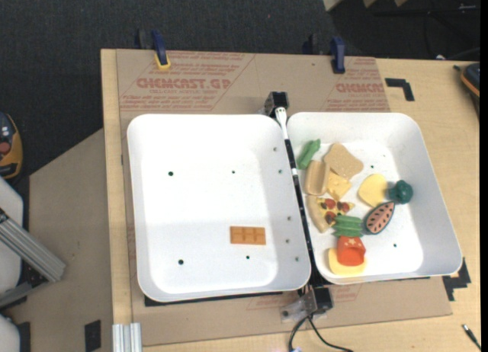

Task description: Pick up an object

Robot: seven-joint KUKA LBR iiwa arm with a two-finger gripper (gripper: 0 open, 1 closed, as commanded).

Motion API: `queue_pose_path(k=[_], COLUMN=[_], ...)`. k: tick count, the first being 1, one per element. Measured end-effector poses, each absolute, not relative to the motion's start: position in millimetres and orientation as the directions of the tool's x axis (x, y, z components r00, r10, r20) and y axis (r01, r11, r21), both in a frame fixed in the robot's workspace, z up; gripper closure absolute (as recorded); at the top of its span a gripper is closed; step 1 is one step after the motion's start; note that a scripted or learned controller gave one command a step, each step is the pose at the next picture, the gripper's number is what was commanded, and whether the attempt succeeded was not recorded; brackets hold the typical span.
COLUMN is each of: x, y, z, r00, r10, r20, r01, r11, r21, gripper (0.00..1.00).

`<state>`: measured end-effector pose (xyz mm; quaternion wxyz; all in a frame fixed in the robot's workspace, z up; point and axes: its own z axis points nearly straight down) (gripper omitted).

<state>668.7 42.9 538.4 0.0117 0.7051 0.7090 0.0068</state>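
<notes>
- Candidate one: orange cracker-like block point(248, 235), lying flat and alone in the left bin point(152, 190), toward 5 o'clock of its floor; well apart from every wall; the easiest target by my judgement, though its low flat profile could let fingers skid over it.
- Other candidates: heap in the right bin point(412, 137), crowded toward the 9 o'clock wall; tan slices point(341, 164), yellow piece point(372, 188), green broccoli-like piece point(399, 190), red piece point(350, 250) at 7 o'clock.
- Risk: items touch or overlap; a descent there may pinch two at once, or push one against the divider between bins.
- Pincer: cannot tell its opening or any hold.
- Desk point(114, 114): cardboard sheet under bins, clamped at 12 o'clock; a hard press might shift a bin.
</notes>
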Motion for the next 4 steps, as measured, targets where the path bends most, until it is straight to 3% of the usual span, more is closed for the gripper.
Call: queue_pose_path(k=[3,4], x=[669.6,635.8], y=[44.6,156.2], z=[571.6,462.1], r00=[-0.008,-0.007], r10=[1.000,1.000], r20=[-0.010,0.000], r01=[0.999,1.000], r11=[0.008,0.007], r21=[0.041,-0.009], gripper=[1.00,1.00])
